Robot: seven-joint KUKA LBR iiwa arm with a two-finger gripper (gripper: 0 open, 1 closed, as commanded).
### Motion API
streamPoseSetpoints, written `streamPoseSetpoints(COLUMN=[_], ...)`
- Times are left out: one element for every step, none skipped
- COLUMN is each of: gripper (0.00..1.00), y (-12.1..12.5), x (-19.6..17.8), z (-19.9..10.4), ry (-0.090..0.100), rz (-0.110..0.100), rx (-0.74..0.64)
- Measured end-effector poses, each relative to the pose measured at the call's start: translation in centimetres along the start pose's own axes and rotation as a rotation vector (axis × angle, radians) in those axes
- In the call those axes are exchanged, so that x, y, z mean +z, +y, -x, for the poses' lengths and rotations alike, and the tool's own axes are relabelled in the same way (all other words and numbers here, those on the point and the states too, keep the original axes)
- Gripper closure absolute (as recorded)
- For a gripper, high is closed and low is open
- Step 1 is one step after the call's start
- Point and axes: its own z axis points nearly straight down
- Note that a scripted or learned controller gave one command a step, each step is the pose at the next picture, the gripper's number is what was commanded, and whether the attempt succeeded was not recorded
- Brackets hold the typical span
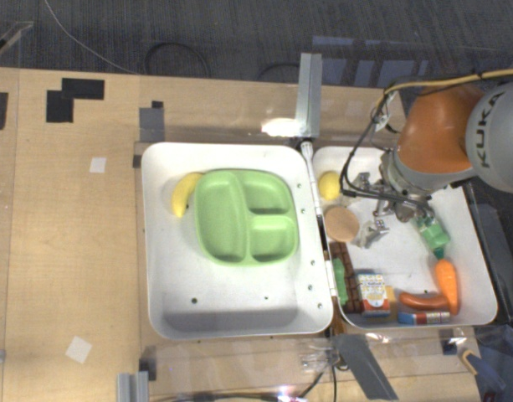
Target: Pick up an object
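Currently the arm (457, 136) reaches in over the right bin (482, 249), and its claw (375, 229) hangs low above the bare white floor in the bin's upper middle. Whether it is released or clenched I cannot tell; the metal parts blur together at this slant, and nothing can be seen gripped there.

No single object is named by the task, so any of the candidates in the right bin will do. A lemon (329, 185) sits at the upper left corner, with a round tan disc (341, 223) just below it, both near the claw. A green bottle-like item (433, 234) lies just right of the claw, partly under the wrist. Along the bottom edge run a carrot (447, 283), a red and orange tube-like item (423, 303), a small printed carton (373, 293) and a dark bar (346, 276) against the left wall. The left bin (164, 300) holds a green divided tray (243, 216) with a banana (184, 193) tucked beside its left edge.

My judgement is that the step in hand is the approach, with the grasp not yet made. The next move calls for settling on one target, most likely the tan disc or the green item since they are closest, centring the claw over it, descending and closing squarely. The disc looks flat and low, so it may be awkward to catch; the crowded bottom row risks snagging neighbours.
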Motion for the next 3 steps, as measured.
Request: streamPoseSetpoints(gripper=[0.0, 0.0, 0.0], y=[-4.3, -8.7, -9.1], x=[-1.5, -0.1, -0.2], z=[-1.4, -5.3, -10.4], ry=[0.005, 0.003, 0.002], rz=[-0.003, -0.006, -0.006], rx=[-0.003, 0.034, 0.022])
